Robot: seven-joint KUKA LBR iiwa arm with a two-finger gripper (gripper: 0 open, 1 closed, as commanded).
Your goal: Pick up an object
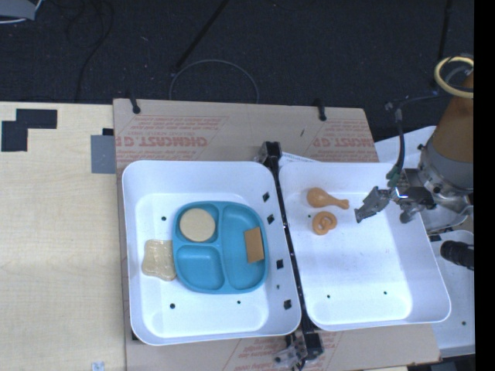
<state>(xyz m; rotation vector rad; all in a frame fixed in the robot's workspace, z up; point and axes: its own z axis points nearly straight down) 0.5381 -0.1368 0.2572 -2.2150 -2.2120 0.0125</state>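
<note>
Gripper: over right bin, finger state unreadable
Orange drumstick toy: just left of gripper
Orange ring piece: below drumstick

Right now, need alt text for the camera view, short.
The gripper hovers over the right bin, beside two orange toy foods. The left bin holds a blue divided tray with two pieces in it.

Even bright overhead light, soft shadow right of arm on bin, slightly soft focus, floor dark.
</note>
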